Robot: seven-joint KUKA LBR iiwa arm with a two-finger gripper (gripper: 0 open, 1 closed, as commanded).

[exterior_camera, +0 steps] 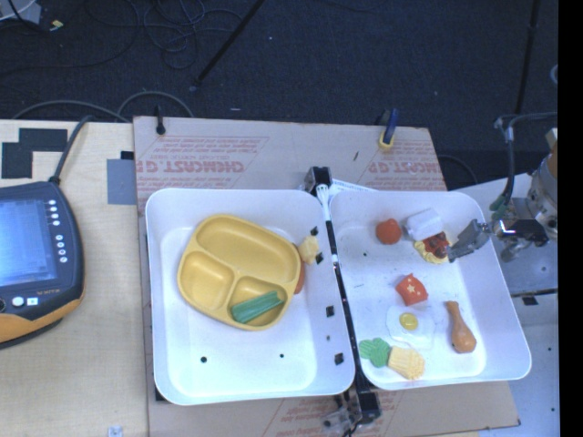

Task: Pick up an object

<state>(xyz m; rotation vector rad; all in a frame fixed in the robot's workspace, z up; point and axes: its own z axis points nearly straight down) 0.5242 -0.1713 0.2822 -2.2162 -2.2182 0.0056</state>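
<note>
white bins (173,353). yellow divided plate (239,269) with a green piece (257,307). near the grey claw (466,240): orange-red ball (389,231), white block (424,221). further out: red piece (412,289), white egg with yellow yolk (410,321), brown drumstick (460,326), yellow corn (406,362), green leaf (374,350).

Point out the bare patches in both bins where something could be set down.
Left bin: the floor along its near edge, below the yellow tray, is bare. Right bin: a bare strip between the divider and the red piece. Crowded: its near end around the fried egg, drumstick and corn.
</note>
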